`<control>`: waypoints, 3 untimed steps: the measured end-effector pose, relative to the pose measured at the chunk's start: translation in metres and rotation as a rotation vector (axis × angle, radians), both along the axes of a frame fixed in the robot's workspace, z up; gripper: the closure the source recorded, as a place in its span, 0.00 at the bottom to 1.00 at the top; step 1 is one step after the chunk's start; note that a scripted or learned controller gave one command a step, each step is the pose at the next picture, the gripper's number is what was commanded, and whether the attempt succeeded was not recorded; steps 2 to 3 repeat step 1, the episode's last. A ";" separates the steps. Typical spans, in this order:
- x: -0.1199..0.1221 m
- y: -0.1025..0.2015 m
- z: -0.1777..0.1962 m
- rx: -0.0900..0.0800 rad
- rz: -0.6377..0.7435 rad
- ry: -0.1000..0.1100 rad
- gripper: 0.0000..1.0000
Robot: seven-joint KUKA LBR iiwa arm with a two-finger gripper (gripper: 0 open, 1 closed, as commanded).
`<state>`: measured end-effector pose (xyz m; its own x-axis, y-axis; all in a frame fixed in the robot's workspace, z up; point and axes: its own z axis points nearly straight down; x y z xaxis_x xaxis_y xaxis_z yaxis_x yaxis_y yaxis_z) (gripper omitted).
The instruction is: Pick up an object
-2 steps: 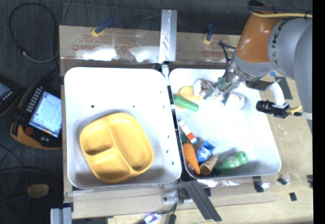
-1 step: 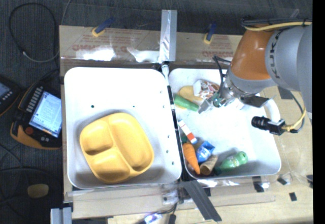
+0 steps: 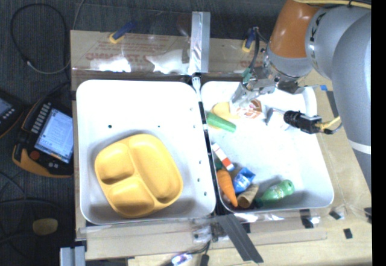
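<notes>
Front of right bin [image 3: 313, 156]: carrot [image 3: 225, 185], blue packet [image 3: 243, 178], green bottle [image 3: 277, 190]. Left bin [image 3: 90, 102] holds yellow divided tray [image 3: 137, 173]. Gripper [image 3: 248, 95] is low at the right bin's rear, beside green cylinder [image 3: 221, 123]; finger state cannot be determined, possibly over an orange-white item [image 3: 252, 110].

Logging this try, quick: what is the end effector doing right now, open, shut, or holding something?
End effector: cannot be told; it is low over the right bin, at its far end beside the yellow piece.
</notes>
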<state>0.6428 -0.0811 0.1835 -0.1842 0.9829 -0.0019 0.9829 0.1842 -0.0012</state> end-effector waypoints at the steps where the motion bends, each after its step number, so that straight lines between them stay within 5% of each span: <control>1: -0.045 -0.050 -0.092 0.000 0.272 -0.011 1.00; 3: -0.045 -0.050 -0.092 0.000 0.272 -0.011 1.00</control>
